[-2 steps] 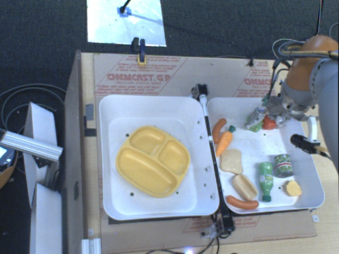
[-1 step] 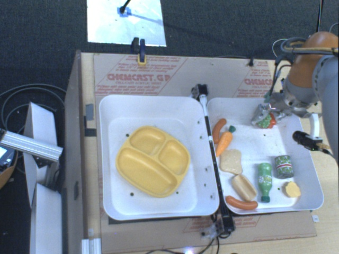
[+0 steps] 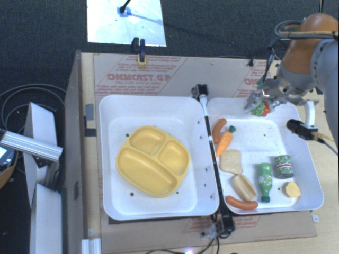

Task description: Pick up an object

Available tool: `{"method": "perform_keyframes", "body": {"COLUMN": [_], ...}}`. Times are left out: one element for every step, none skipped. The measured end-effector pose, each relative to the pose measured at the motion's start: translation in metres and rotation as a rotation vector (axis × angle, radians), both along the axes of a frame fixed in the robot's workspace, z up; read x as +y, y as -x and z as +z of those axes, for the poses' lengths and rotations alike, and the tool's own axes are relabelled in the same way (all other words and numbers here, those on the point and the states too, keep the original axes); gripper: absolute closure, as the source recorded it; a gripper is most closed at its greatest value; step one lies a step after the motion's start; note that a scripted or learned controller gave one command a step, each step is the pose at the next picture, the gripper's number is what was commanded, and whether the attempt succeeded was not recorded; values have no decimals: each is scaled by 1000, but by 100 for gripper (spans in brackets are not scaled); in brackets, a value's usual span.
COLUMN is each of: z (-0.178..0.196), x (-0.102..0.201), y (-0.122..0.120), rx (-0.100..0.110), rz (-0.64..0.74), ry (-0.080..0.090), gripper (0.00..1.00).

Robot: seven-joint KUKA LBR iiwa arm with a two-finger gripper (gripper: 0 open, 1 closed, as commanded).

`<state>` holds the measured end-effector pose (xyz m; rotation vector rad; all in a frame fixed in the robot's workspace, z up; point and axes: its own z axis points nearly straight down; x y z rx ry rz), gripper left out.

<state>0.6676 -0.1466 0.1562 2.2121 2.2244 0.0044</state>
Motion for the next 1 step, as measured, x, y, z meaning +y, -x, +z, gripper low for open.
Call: {"method": "perform_keyframes", "body": {"z": [29], "x": [81], "y": [64], "rx": [4], "rz": [-1], "ry": [-2], "gripper": [100]}}
